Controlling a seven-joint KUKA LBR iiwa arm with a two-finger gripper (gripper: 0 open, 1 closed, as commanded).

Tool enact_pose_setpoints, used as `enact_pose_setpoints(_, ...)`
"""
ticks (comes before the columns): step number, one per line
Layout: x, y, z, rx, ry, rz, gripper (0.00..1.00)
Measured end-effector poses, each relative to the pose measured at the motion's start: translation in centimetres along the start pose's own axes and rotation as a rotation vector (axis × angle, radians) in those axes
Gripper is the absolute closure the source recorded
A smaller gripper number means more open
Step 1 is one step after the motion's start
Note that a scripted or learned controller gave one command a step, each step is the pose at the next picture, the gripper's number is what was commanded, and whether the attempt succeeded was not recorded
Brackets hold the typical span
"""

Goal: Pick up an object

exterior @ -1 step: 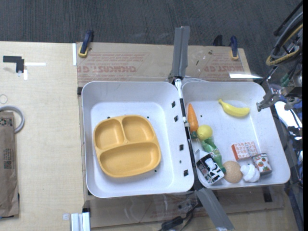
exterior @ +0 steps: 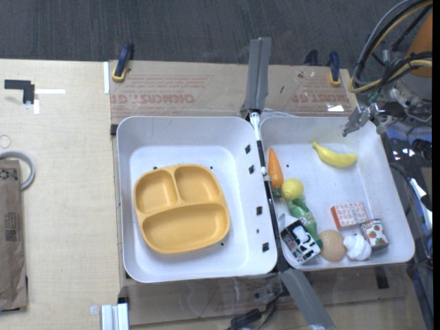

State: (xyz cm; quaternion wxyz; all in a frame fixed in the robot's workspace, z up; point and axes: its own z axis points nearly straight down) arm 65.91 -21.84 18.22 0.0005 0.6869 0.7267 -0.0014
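Note:
The right bin [exterior: 395,184] holds a yellow banana [exterior: 335,155] near its far side. Along its left wall lie an orange carrot [exterior: 275,168], a yellow lemon [exterior: 293,188] and a green item [exterior: 303,216]. At its near end sit a black-and-white box [exterior: 300,240], a tan ball [exterior: 332,245], a white object [exterior: 356,246], a red box [exterior: 349,214] and a small carton [exterior: 374,234]. My gripper [exterior: 359,120] hangs over the bin's far right corner, above and right of the banana, with nothing seen in it.
The left bin [exterior: 127,184] holds a yellow divided plate [exterior: 181,208]. A grey divider bar [exterior: 258,74] stands between the bins at the back. Cables and the arm [exterior: 405,67] crowd the upper right. A brown bag [exterior: 12,232] lies at the far left.

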Motion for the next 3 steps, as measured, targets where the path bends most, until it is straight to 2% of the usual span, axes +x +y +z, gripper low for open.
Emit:
enact_pose_setpoints(1,3.5,0.2,9.0,-0.003,0.0,-0.18,0.0)
enact_pose_setpoints(2,3.5,0.3,7.9,-0.005,-0.003,-0.181,1.0)
enact_pose_setpoints(3,7.1,0.5,-0.3,-0.004,-0.001,-0.344,1.0)
